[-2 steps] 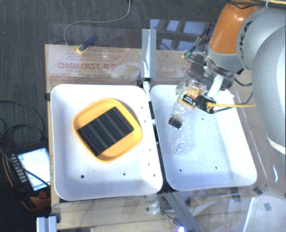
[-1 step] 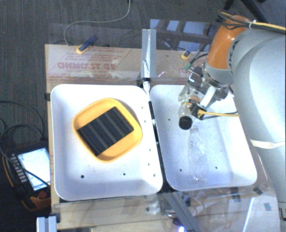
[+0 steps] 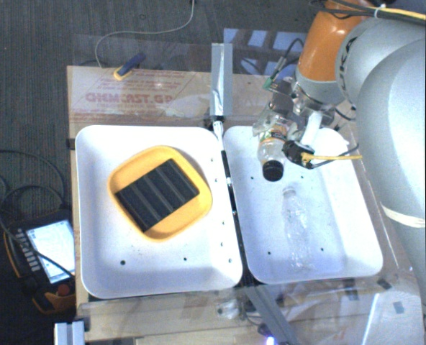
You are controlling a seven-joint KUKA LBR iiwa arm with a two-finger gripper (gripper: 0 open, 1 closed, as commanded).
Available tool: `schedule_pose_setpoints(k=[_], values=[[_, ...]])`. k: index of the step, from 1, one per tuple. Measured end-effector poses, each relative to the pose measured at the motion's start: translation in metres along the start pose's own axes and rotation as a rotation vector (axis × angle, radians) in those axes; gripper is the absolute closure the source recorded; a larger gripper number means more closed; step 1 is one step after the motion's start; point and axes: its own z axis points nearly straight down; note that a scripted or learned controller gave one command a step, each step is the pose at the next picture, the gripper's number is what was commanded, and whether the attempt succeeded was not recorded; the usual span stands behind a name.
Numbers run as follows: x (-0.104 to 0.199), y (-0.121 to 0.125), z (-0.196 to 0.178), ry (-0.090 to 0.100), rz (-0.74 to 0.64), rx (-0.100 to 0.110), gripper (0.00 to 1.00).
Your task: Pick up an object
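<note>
A clear bottle (image 3: 296,225) is lying on its side in the right bin (image 3: 346,254), apart from the walls. It is looking light, thin-walled and slick, likely to crumple or roll, so gripping across its body midway seems best. The hand (image 3: 274,141) is hovering over the bin's far end, apart from the bottle; whether it is spread or pressed together I cannot tell. A yellow dish (image 3: 127,175) is sitting in the left bin (image 3: 98,264), out of the way.
</note>
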Motion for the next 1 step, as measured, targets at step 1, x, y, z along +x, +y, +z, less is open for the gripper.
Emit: schedule_pose_setpoints(k=[1], values=[[-0.0071, -0.0309, -0.0404, 0.003, -0.582, -0.001, 1.0]])
